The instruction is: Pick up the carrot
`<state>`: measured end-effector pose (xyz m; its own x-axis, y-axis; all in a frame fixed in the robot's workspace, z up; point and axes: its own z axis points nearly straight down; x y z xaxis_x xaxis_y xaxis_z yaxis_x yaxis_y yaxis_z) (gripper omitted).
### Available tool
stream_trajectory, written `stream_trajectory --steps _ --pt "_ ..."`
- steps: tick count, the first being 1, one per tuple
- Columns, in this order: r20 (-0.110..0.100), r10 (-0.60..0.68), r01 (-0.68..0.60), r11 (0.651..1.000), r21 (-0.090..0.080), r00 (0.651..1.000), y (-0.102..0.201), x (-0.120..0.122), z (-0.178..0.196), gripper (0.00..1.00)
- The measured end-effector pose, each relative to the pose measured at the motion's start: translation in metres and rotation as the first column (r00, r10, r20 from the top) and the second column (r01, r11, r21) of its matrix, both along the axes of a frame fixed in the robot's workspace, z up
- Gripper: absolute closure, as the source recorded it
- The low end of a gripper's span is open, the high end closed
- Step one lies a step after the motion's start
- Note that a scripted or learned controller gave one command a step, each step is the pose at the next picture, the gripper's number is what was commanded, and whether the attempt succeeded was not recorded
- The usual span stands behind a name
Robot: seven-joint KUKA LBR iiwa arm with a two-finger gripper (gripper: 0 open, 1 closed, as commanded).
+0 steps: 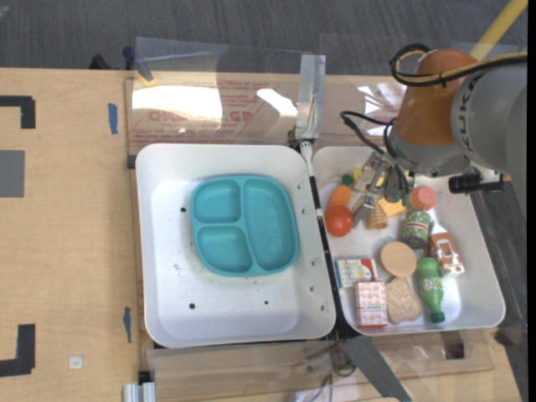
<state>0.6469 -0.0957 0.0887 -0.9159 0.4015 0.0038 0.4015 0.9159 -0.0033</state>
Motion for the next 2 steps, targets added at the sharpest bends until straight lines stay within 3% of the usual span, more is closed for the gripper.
stream_trajectory --steps 1,2 --pt "0.023 0.002 -0.002 1.000 -0.003 1.000 0.002 0.006 0.014 1.00" --pt "0.017 -0.148 0.148 0.989 0.006 0.989 0.110 -0.004 0.101 1.00"
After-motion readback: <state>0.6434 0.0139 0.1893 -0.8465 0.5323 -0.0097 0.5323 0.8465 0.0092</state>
